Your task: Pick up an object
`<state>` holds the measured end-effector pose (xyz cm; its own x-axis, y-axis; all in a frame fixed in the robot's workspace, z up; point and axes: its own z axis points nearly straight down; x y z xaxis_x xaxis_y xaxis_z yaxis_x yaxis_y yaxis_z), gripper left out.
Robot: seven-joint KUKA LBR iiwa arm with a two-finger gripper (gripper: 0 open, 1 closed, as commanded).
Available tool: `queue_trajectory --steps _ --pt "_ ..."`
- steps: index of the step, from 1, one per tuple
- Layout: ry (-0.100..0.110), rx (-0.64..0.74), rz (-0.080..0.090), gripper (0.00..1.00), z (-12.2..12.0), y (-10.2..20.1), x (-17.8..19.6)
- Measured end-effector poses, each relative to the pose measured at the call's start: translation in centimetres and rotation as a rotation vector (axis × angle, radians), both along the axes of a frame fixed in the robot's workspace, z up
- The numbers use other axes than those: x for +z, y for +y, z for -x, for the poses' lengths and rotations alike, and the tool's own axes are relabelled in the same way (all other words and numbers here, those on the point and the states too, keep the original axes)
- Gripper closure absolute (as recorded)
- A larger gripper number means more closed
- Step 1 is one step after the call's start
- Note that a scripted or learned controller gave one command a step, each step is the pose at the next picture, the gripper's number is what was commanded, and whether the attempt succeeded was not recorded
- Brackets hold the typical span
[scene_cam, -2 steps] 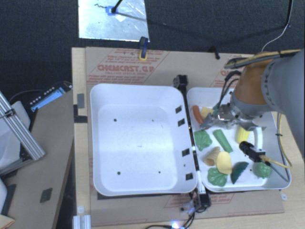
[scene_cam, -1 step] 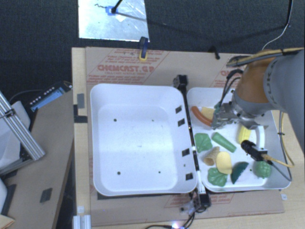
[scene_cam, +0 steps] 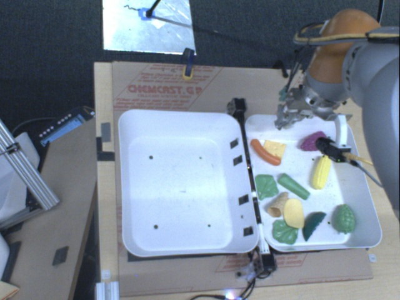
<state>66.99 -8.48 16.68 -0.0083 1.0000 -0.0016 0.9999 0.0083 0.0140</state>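
Observation:
My gripper hangs over the back left part of the right bin, nothing visibly between its tips. Just in front of it lie a yellow wedge and an orange carrot-like piece. To their right sits a purple piece, and a yellow corn cob lies in front of that. Mid-bin are a green leaf and a green cucumber. Near the front edge lie a tan cone, a yellow lemon, another green leaf, a dark teal piece and a green broccoli.
The left bin is bare white with a few small dark marks. A black divider with clips runs between the bins. The grey arm comes in from the upper right. A shiny sheet lies behind the bench.

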Motion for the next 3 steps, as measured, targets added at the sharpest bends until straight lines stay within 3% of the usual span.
queue_trajectory --steps 1,2,3 --pt "-0.006 0.003 -0.003 1.00 -0.2 5.6 14.3" --pt "0.004 0.001 -0.004 1.00 0.0 10.1 20.2" --pt "0.010 -0.003 -0.002 1.00 0.1 11.5 22.8"
